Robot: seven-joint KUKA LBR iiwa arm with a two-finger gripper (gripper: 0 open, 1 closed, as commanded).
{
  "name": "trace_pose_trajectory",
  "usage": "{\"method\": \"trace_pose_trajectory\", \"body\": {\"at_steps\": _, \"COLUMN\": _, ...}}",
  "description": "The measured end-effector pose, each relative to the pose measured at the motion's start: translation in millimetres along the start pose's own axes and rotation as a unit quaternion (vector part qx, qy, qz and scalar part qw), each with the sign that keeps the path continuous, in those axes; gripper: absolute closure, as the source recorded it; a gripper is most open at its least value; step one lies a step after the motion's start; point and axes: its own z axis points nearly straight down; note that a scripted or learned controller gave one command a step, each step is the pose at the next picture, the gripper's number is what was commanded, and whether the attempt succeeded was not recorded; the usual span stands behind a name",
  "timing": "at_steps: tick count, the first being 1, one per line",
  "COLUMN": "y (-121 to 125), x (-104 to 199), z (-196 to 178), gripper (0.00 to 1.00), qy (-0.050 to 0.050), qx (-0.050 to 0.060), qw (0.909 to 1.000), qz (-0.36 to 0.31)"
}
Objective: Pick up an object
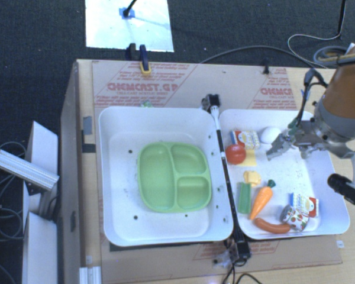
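Camera view: the tool [282, 148] hangs low over the right bin [337, 218], near its far edge, holding nothing — whether it is wide or narrow cannot be told. Nearest target, judged: the egg [270, 135], smooth, white, rounded, just left of the tool tip. A glossy tomato [235, 154] lies further left. The carrot [261, 201] — tapered, orange — lies nearer the camera, its long axis slanted. A green plate [174, 176] sits in the left bin [121, 135].

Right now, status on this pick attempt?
Tool low in right bin, nothing seen held. Nearest: white egg, beside tool. Tomato, carrot untouched. Nothing blocking.
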Motion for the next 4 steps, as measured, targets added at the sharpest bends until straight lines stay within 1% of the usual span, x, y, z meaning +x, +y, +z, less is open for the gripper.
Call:
{"method": "trace_pose_trajectory", "body": {"at_steps": 1, "y": 49.0, "x": -3.4, "z": 82.8, "gripper": 0.00, "qy": 0.000, "qx": 0.001, "qw": 1.0000, "qz": 0.000}}
{"method": "trace_pose_trajectory", "body": {"at_steps": 2, "y": 110.2, "x": 9.4, "z": 156.1, "gripper": 0.00, "qy": 0.001, "qx": -0.006, "qw": 1.0000, "qz": -0.001}}
{"method": "trace_pose_trajectory", "body": {"at_steps": 3, "y": 138.5, "x": 12.5, "z": 160.5, "gripper": 0.00, "qy": 0.000, "qx": -0.001, "qw": 1.0000, "qz": -0.001}}
{"method": "trace_pose_trajectory", "body": {"at_steps": 4, "y": 138.4, "x": 0.5, "z": 160.1, "gripper": 0.00, "qy": 0.000, "qx": -0.001, "qw": 1.0000, "qz": 0.001}}
